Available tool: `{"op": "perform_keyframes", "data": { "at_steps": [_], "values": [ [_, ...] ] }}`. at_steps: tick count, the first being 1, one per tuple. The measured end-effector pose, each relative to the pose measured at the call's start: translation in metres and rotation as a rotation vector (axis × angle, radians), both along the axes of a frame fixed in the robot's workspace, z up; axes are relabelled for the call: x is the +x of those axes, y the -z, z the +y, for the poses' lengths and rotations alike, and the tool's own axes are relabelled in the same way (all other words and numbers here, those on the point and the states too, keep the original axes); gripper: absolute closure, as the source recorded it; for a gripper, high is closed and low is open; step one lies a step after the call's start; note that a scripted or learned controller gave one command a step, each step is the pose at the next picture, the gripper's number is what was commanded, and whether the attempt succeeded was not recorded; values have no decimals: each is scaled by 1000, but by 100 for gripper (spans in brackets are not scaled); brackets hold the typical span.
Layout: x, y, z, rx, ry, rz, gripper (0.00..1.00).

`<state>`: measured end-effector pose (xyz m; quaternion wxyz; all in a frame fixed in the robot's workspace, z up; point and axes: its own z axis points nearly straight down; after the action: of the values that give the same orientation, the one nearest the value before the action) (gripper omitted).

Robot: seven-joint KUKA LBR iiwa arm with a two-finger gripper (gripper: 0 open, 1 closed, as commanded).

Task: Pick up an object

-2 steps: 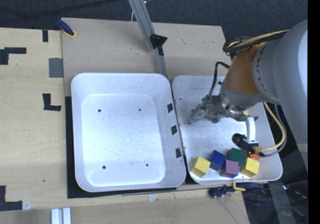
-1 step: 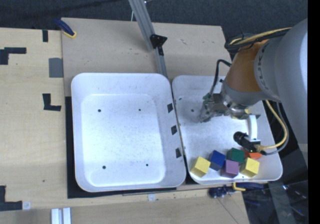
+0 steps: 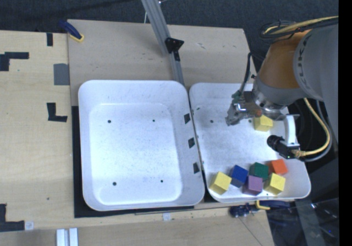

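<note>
At the near rim of the right bin (image 3: 300, 189), a cluster of blocks sat huddled: yellow block (image 3: 221, 182), blue block (image 3: 239, 175), purple block (image 3: 254, 184), green block (image 3: 258, 170), orange block (image 3: 279, 166). Farther back, a lone yellow cube (image 3: 263, 123) lay just right of the end effector (image 3: 237, 114), whose opening I could not tell. Bare floor stretched leftward; beyond, the tabletop (image 3: 121, 47).
</note>
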<state>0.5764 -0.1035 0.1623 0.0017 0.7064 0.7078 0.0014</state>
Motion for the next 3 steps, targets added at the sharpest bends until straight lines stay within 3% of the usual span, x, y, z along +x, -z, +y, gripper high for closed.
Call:
{"op": "perform_keyframes", "data": {
  "at_steps": [2,3],
  "values": [
    [-5,-81,3,0,0,2,100],
    [-14,-88,60,3,-5,5,100]
  ]
}}
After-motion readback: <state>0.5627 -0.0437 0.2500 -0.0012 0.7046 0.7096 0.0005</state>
